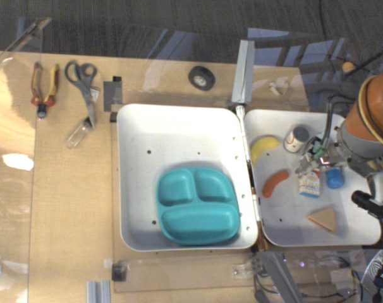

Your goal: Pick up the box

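The box (310,185) is a small white carton with blue and yellow print, lying in the right bin (362,232) near its middle. My gripper (313,162) hangs directly over the box's upper end, very close to it or touching it. The arm's grey and orange wrist (372,115) reaches in from the right edge. Nothing shows the box lifted off the bin floor.
Around the box lie a blue piece (334,179), a red sausage (275,182), a yellow item (265,147), a small can (297,137) and a tan wedge (324,219). The left bin (141,169) holds a teal divided plate (198,204). Scissors (84,84), pliers (42,87) and a tape roll (201,77) lie on the bench.
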Tool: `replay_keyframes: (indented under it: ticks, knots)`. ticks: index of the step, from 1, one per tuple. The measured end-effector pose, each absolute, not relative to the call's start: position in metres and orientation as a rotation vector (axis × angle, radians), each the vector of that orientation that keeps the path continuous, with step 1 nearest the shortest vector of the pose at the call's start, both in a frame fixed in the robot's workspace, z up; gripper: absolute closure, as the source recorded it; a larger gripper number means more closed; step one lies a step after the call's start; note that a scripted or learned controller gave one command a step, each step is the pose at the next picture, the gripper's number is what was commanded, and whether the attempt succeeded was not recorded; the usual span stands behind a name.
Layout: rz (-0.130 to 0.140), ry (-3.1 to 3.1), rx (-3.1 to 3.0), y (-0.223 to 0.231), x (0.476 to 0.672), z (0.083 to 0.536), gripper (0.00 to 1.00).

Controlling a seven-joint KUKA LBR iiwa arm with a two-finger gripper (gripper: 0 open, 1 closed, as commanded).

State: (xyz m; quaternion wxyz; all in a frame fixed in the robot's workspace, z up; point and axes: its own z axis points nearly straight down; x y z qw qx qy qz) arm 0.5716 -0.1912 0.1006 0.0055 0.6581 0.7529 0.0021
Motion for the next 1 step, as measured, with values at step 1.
replay_keyframes:
  ticks: [1]
  knots:
    - [0.007, 2.351, 2.074, -0.1341, 0.557, 0.2138, 1.0]
